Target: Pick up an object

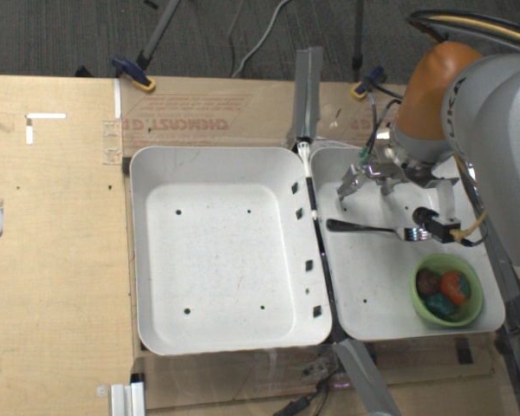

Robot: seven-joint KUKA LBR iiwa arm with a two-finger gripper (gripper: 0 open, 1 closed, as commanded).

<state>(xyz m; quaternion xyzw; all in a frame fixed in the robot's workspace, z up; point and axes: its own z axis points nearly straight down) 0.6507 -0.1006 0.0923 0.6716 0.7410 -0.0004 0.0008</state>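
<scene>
While the grey two-finger gripper (357,180) hovered with fingers spread and empty over the right white bin (364,306), the approach step was in hand; the slim black-handled fork (373,228) lay just below, so descending and closing came next.

Upside-down "CHEMCAST" on cardboard sheet (199,118)

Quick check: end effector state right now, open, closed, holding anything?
End effector: state cannot be told; it hangs over the right bin, above the black fork.
</scene>
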